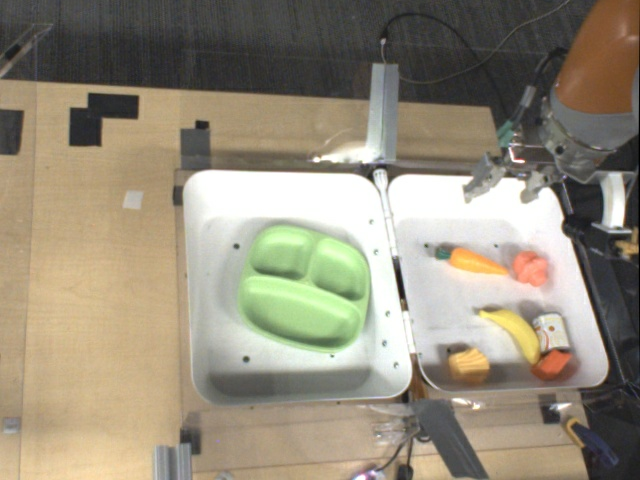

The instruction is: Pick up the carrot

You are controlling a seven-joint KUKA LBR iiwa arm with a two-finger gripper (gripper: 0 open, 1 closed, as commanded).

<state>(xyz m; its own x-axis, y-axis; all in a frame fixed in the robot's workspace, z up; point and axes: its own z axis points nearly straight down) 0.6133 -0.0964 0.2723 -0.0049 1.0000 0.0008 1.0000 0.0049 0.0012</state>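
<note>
An orange carrot [476,261] with a green stem end lies in the right bin [430,328], in its upper middle, pointing right. My gripper [508,180] hangs over the bin's far edge, above and slightly right of the carrot. Its two grey fingers [483,179] are spread apart with nothing between them. The arm's orange band shows at the top right.
In the right bin a pink item [532,268] sits just right of the carrot. A banana [512,332], a small white box [551,331], a red-orange piece [550,365] and a yellow item [467,364] lie nearer the front. The left bin [215,218] holds a green divided plate [303,287].
</note>
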